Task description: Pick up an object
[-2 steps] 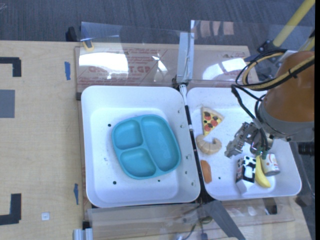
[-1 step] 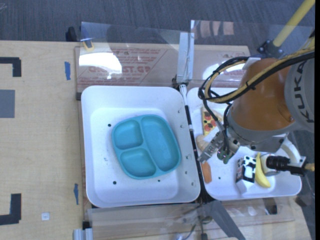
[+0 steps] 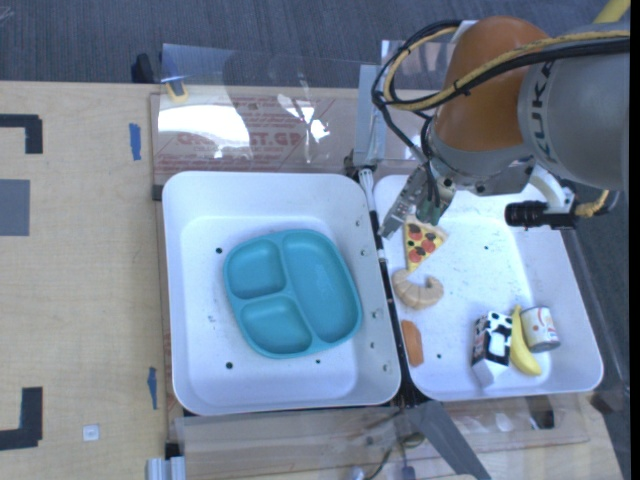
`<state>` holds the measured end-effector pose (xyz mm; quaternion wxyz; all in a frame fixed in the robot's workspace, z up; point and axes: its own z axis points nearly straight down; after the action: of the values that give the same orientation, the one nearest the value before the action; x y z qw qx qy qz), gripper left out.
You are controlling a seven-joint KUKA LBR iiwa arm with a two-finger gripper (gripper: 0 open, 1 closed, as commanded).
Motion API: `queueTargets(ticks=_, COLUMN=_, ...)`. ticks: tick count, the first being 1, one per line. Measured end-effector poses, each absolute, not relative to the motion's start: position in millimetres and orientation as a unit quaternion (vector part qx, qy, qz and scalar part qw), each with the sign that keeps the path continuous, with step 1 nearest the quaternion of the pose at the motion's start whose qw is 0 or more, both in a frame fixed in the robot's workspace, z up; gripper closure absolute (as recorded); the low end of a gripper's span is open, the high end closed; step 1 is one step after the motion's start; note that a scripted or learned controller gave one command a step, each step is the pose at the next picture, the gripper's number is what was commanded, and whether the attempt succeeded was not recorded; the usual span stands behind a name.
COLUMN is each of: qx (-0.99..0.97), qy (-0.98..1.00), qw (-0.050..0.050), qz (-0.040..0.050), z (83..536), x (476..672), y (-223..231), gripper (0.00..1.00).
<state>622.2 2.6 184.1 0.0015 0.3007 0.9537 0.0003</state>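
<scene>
**Above the Right Bin: Gripper Hangs Over a Toy Pizza Slice**

Across the bench sit two shallow white plastic bins, side by side. One turquoise divided plate, smooth and rounded with three compartments, lies in the left bin. Six small things lie in the right bin: one triangular pizza slice, yellow with red dots; one pale, curved croissant just below it; one slim orange hot dog near the bin's left wall; one black-and-white carton; one yellow banana touching the carton; and one small can with a red label against the banana. The gripper hangs at the pizza slice's upper edge, its metal fingers close together with nothing visible between them, the slice lying flat just below.
</scene>
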Motion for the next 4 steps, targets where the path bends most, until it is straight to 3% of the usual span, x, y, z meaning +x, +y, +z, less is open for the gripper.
queueTargets(ticks=1, qx=0.219, qy=0.976, qw=0.004, qz=0.0025, z=223, x=638.3, y=85, gripper=1.0)
queueTargets(ticks=2, qx=0.072, qy=0.997, qw=0.001, qz=0.0009, z=221, x=622.9, y=120, gripper=1.0)
queueTargets(ticks=3, qx=-0.132, qy=0.991, qw=0.005, qz=0.0021, z=242, x=660.6, y=199, gripper=1.0)
queueTargets(ticks=4, qx=-0.174, qy=0.985, qw=0.003, qz=-0.0001, z=239, x=596.1, y=119, gripper=1.0)
